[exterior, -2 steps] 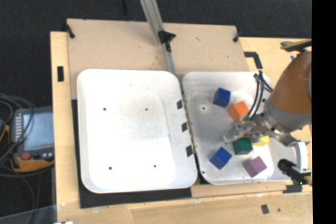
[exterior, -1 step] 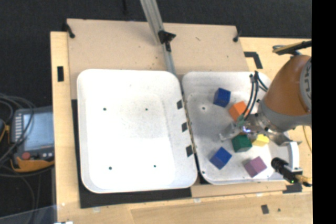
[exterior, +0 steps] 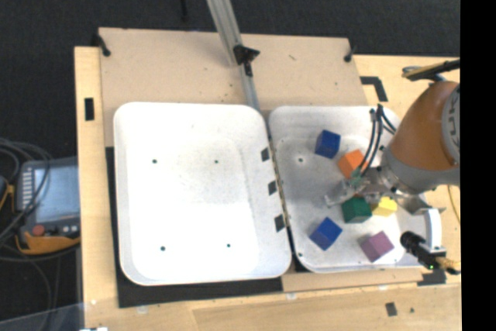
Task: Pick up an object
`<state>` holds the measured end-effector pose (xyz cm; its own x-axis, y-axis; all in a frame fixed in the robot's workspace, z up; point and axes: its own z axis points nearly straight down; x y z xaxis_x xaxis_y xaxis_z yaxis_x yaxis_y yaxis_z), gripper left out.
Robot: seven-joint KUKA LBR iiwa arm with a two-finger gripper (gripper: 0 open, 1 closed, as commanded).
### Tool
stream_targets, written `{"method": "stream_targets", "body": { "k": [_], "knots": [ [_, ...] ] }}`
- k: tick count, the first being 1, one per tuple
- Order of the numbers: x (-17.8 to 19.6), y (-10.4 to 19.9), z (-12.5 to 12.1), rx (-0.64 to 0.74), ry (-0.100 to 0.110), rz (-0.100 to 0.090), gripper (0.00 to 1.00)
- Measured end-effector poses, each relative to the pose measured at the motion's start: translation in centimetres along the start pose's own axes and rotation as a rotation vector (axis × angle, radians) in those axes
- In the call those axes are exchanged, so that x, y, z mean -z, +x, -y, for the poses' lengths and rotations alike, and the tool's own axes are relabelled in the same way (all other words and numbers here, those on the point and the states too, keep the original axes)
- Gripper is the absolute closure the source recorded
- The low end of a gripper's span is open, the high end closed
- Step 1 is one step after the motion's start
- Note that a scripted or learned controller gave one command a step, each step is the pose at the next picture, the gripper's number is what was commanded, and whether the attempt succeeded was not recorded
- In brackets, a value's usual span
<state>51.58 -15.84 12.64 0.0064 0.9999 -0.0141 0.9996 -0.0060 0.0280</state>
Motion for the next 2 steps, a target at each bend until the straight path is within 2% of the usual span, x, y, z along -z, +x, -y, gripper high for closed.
{"method": "stream_targets", "body": {
  "k": [1, 2],
  "knots": [
    [1.0, 0.0, -0.3, -0.004, -0.007, -0.001, 1.00],
    [5.3, -0.1, -0.6, 0.010, 0.022, -0.012, 1.00]
  ]
}}
